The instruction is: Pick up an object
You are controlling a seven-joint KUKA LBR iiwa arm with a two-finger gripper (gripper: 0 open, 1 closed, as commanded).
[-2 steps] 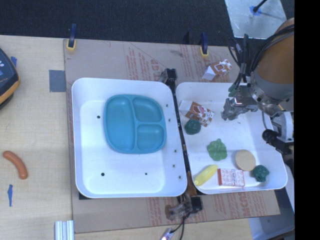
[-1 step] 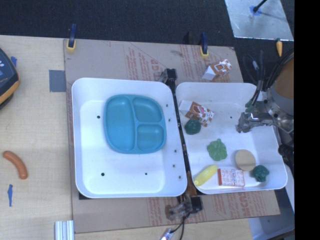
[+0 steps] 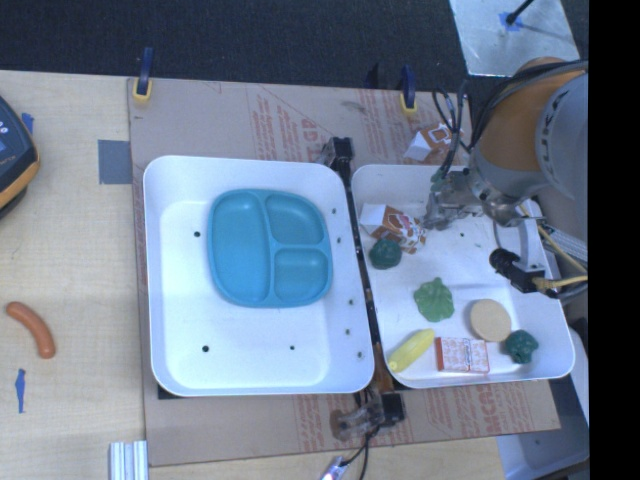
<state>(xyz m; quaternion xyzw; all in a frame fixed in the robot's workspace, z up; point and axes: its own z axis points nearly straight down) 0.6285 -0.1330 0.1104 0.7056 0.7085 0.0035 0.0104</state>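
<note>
Gripper low in right bin, just beside orange-and-white packet; finger state cannot be determined. Risk: packet lies near dark green toy and bin wall, so a closing grasp may nudge it aside

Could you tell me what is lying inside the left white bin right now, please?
The left bin holds a blue divided tray, lying flat toward its far side. Small dark dots mark the bin floor. Whatever lies beneath the tray is covered.
</note>
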